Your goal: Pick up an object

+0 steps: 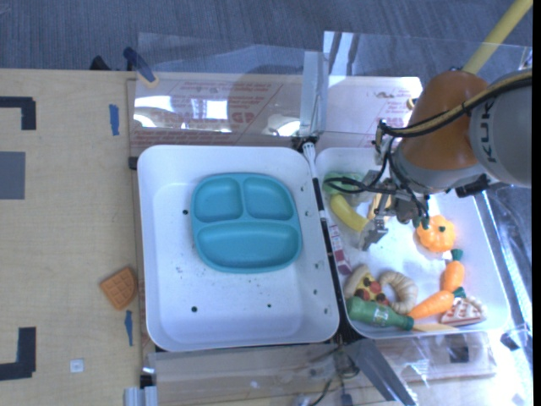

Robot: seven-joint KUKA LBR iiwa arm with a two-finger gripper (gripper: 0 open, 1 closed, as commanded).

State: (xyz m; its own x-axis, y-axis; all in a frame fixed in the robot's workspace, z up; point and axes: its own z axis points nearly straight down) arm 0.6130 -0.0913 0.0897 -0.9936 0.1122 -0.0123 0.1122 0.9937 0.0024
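Note:
My gripper (pixel 385 224) hangs over the right bin (pixel 488 252), open, with nothing between its fingers. It is just right of a yellow banana (pixel 347 213) and left of an orange pumpkin (pixel 435 234). One fingertip (pixel 369 237) points down at bare bin floor. Toward the bin's front lie a green bottle (pixel 380 314), a tan pretzel ring (pixel 399 284), two carrots (pixel 431 304) (pixel 453 273) and a pizza slice (pixel 461 312). A green item (pixel 339 182) sits behind the banana, partly under the cables.
The left bin (pixel 161 252) holds a blue divided plate (pixel 246 222). A waffle piece (pixel 119 288) lies on the wooden bench to the left. The arm's orange band (pixel 439 125) and grey body cover the right bin's back corner.

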